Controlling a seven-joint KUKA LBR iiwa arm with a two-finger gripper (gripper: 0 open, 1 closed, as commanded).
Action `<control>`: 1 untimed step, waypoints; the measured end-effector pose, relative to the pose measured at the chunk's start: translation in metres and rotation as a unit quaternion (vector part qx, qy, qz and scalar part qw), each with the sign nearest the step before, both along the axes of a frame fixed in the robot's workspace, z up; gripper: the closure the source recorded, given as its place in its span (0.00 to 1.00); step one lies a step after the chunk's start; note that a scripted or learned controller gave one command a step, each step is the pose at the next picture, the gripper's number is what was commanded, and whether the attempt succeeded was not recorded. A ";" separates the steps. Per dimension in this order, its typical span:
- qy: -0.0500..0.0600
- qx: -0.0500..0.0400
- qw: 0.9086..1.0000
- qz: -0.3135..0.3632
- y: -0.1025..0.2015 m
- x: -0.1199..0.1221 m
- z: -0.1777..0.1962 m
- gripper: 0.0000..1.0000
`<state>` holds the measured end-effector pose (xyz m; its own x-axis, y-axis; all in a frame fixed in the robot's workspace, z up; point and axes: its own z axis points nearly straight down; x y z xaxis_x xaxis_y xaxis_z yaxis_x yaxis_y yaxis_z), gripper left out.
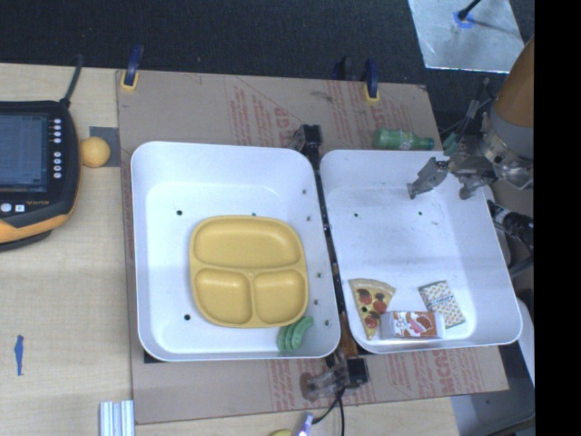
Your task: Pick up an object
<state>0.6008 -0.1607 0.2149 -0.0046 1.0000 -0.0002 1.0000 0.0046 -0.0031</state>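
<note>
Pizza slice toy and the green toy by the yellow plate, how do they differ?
The pizza slice is flat, yellow with red dots, and lies in the right bin. The green toy is lumpy, plain green, and lies in the left bin beside the yellow plate. Both are small and lie near their bins' front edges.

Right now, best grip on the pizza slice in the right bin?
The pizza slice lies flat, crust toward the bin's middle, tip toward the near wall. Come straight down and pinch across its two slanted edges near the crust. The snack packet touches its tip side, so keep the hand off the tip.
</note>
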 end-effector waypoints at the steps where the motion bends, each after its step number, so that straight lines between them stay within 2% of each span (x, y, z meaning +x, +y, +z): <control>1: 0.002 0.000 1.000 0.001 0.012 0.015 -0.090 0.00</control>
<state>0.6154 -0.1492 0.1251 -0.0058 1.0000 -0.0002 1.0000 0.0058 -0.0072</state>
